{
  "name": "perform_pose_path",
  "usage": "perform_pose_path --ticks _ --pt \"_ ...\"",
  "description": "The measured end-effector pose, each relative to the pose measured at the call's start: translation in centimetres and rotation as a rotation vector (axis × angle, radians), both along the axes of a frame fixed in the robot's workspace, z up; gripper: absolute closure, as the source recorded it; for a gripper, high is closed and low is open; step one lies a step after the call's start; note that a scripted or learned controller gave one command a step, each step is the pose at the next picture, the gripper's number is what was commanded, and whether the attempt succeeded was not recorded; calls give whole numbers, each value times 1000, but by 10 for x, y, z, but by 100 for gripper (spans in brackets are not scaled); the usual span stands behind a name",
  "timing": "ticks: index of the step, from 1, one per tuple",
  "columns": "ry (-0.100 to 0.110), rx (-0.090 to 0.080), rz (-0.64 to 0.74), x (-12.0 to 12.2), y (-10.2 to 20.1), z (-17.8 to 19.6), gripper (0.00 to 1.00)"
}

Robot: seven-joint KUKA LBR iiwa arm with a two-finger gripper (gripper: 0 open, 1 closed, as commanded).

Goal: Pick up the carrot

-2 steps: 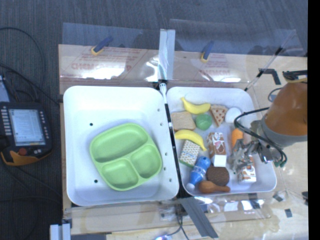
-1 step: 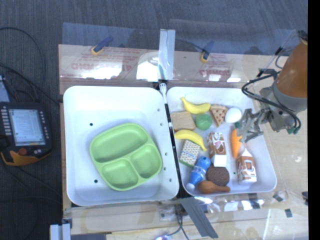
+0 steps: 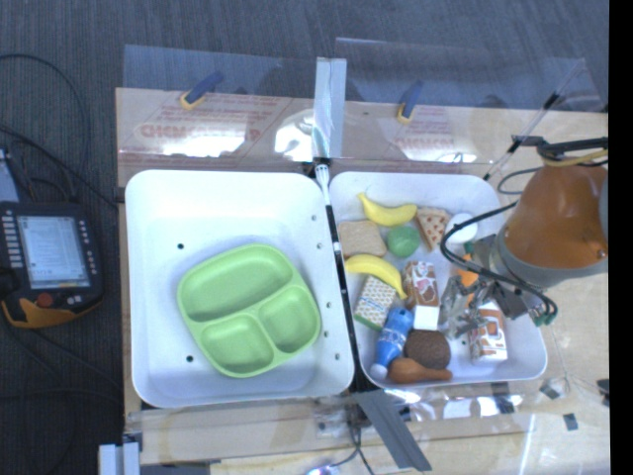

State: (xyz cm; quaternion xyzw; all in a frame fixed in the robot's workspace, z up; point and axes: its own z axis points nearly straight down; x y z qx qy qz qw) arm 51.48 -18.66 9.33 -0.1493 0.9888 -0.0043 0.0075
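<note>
In the right bin (image 3: 534,359), a small orange piece that looks like the carrot (image 3: 468,279) peeks out beside the wrist, mostly hidden by the arm. My gripper (image 3: 458,308) is reaching down into the right half of this bin, just below and left of that orange piece. The grey wrist with its orange band (image 3: 554,216) hangs over the bin's right side and covers what lies beneath it. Nothing shows as lifted.
Crowded around the gripper are two bananas (image 3: 388,211), a green ball (image 3: 403,241), a bread slice (image 3: 361,237), a blue bottle (image 3: 394,336), a drumstick (image 3: 417,369) and a red-white carton (image 3: 488,332). The left bin (image 3: 158,216) holds a green divided plate (image 3: 252,308).
</note>
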Motion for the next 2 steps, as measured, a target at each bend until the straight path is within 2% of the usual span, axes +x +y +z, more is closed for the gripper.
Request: perform_pose_path --ticks 1,2 --pt "3 2 62 1 16 107 100" --pt "9 7 -31 22 46 153 100"
